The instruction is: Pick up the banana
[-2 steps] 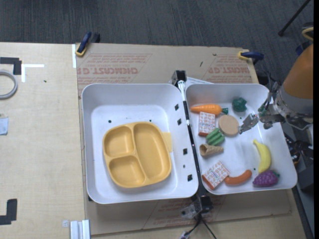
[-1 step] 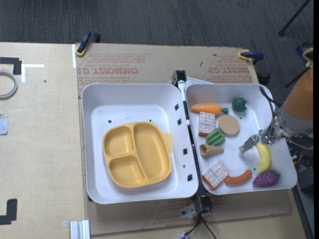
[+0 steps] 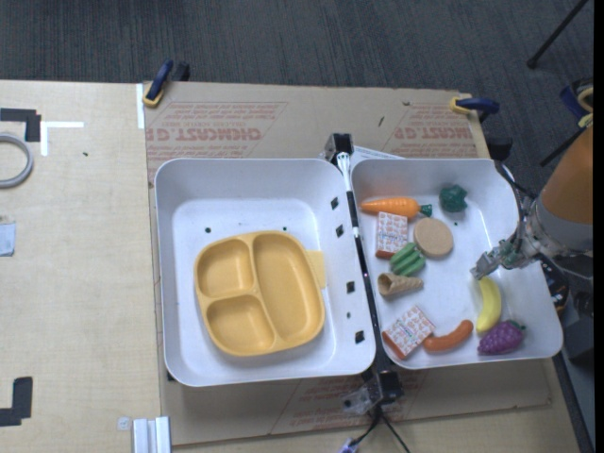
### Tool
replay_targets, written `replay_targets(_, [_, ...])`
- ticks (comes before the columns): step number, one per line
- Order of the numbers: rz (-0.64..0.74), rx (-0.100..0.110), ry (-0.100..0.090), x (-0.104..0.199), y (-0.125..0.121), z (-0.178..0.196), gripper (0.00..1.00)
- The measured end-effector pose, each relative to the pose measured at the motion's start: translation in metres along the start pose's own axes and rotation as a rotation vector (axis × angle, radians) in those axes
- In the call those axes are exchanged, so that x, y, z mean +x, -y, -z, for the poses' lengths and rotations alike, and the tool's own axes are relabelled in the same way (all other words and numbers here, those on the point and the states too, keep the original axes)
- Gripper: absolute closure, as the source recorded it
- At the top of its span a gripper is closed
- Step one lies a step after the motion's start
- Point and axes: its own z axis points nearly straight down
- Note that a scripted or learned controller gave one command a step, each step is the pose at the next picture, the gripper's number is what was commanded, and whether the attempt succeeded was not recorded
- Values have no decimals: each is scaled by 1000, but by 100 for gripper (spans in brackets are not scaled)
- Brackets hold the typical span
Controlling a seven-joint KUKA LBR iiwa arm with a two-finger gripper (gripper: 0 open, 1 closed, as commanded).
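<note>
The hand (image 3: 491, 262) is seen low in the right bin (image 3: 491, 179), reaching in from the right edge of that bin, with the grey wrist and the orange band of the arm (image 3: 571, 192) behind it. Whether its fingers are apart or together cannot be told, as they are small and blurred. The hand is placed just above the upper end of the banana (image 3: 488, 305), very near it; contact cannot be made out, and nothing is seen between the fingers.

The banana is laid on the floor of the right bin, near its right wall, running roughly top to bottom. Just below it a bunch of purple grapes (image 3: 501, 337) is found, and to the left of that an orange sausage (image 3: 447, 337) and a small printed box (image 3: 408, 331). Further left and up, a cone-shaped piece (image 3: 399, 284), a green vegetable (image 3: 409, 260), a round tan cookie (image 3: 434, 238), another printed box (image 3: 391, 233), a carrot (image 3: 390, 206) and a dark green broccoli piece (image 3: 454, 197) are scattered.

In the left bin (image 3: 179, 281) a yellow divided plate (image 3: 258, 292) is set. Both bins are carried on cardboard (image 3: 217, 125) on the desk (image 3: 75, 281).
</note>
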Motion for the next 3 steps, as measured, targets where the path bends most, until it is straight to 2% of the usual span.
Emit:
replay_targets(1, [189, -2, 2, 31, 46, -9, 100])
replay_targets(2, [478, -2, 0, 31, 45, -9, 100])
replay_targets(3, [769, -1, 0, 42, 32, -9, 100])
